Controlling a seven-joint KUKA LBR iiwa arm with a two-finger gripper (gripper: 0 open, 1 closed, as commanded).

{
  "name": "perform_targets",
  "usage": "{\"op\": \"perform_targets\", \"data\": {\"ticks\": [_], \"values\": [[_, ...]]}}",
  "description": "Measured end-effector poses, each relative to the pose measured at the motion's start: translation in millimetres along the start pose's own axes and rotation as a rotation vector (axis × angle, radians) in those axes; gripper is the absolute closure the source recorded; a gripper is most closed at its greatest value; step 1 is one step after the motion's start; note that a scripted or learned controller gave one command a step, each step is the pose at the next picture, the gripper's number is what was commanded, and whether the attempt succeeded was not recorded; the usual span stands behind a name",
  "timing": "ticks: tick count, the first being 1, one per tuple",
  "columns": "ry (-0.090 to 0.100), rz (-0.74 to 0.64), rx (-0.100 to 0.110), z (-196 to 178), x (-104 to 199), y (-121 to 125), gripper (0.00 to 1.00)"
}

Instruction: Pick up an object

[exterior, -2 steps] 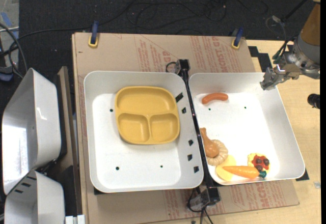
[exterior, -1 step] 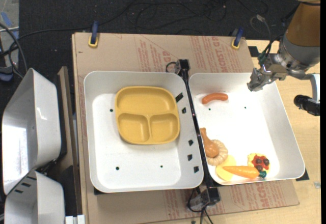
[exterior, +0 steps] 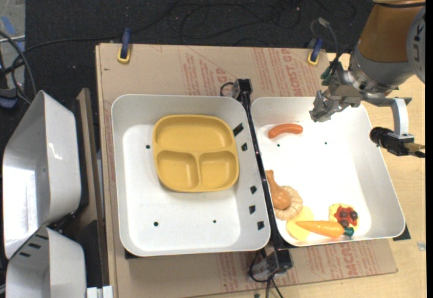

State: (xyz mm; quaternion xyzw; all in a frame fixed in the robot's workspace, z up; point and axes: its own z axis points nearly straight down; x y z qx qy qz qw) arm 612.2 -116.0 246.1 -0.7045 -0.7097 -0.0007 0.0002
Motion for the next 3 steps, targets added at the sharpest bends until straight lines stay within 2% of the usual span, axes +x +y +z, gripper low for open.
{"op": "perform_targets", "data": {"ticks": [1,2,3], "values": [[0.0,0.001,0.001,-7.3,56.4,-4.5,1.0],[0.0,0.0,0.003,3.5,113.1,-18.3,1.0],[0.0,-0.001,0.002,11.9,165.2,-14.2,1.0]]}}
